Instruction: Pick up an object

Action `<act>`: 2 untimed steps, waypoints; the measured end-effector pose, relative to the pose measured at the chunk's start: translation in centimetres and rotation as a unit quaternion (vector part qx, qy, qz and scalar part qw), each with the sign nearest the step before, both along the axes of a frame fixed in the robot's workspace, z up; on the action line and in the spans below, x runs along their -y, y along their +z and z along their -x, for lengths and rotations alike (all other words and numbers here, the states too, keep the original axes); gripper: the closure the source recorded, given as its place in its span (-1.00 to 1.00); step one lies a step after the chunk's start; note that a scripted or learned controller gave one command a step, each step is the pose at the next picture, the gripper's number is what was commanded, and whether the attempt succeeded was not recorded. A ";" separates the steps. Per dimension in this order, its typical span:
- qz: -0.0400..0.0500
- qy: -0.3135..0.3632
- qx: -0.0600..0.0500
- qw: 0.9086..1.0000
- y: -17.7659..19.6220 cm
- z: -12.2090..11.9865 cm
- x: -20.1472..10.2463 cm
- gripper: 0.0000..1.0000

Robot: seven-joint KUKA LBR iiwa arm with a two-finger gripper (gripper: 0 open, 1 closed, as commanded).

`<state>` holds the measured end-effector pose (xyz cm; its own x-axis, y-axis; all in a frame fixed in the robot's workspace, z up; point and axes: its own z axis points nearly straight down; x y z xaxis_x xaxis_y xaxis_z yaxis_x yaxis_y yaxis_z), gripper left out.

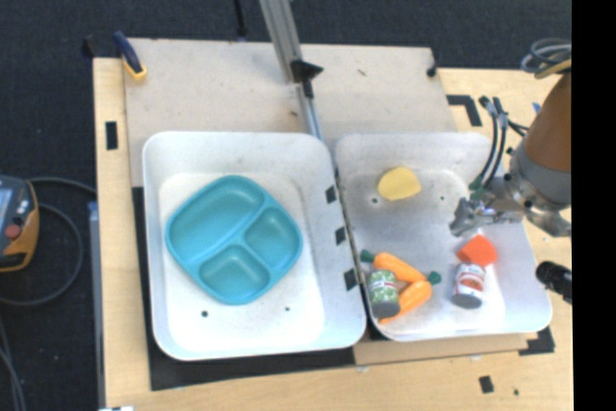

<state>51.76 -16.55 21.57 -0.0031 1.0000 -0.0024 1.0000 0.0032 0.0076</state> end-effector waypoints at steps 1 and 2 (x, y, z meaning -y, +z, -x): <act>-0.001 0.000 -0.002 1.000 1.9 -0.2 0.1 1.00; -0.001 0.002 -0.003 1.000 1.0 -2.8 -4.2 1.00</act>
